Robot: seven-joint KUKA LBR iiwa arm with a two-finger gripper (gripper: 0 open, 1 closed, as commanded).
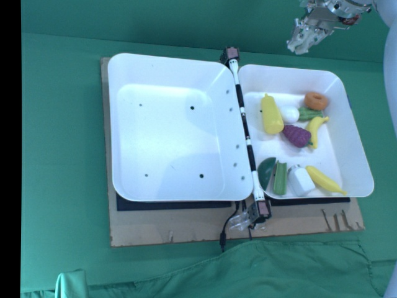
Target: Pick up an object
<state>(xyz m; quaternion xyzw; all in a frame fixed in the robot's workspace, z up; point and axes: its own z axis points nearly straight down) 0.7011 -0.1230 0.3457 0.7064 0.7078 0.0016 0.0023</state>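
Nearest me, green cloth [291, 269] bunches over the front of the surface, just short of the brown board [186, 233] under both bins. The left bin [170, 129] shows me bare white floor with a few dark dots. All the objects lie in the right bin [356, 160]. Along its near edge I see a dark green slice [267, 171], a light green stick [280, 178], a white block [301, 181] and a yellow banana [324, 180], side by side and close together. Farther back sits a purple eggplant [296, 135] with a second banana [316, 130] curving just right of it. Beyond these are a yellow squash [270, 114], a white ball [290, 113], a green vegetable [309, 113] and an orange ring [316, 100]. The hand [300, 42] hangs above the cloth beyond the right bin's far edge, apart from every object, pinching nothing; I cannot tell whether it is spread or pressed together.
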